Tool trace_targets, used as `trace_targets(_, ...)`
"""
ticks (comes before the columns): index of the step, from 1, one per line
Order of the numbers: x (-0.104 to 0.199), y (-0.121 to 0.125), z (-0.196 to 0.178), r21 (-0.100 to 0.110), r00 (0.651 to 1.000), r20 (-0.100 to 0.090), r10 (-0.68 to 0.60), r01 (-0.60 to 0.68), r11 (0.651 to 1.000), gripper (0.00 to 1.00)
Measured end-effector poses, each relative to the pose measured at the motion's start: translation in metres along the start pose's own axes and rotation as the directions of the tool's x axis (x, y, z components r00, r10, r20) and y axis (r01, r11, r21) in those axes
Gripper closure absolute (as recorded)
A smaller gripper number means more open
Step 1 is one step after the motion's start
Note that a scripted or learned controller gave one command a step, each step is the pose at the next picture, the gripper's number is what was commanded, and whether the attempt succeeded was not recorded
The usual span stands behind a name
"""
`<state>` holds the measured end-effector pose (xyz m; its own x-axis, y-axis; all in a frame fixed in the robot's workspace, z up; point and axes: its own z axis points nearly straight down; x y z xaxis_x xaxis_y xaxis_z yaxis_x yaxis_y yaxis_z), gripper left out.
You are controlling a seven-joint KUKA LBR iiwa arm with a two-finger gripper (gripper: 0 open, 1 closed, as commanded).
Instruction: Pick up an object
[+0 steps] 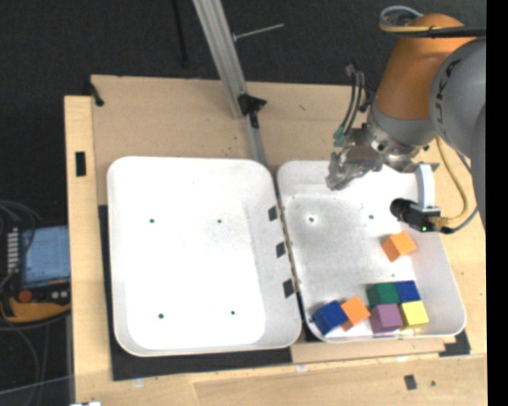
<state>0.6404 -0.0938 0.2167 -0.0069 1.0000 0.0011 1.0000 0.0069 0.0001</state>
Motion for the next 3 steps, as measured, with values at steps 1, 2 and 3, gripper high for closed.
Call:
trace_targets(1, 0.052, -0.010, 0.006, 0.001, 1.000, 0.000, 0.000, 0.000, 1.000, 1.00)
trace_targets(2, 0.101, -0.017, -0.012, -0.004, 1.000, -0.001, -0.001, 0.001, 1.000, 1.00)
trace_targets(3, 0.161, -0.032, -0.022, 0.000, 1.000, -0.001, -0.002, 0.002, 1.000, 1.00)
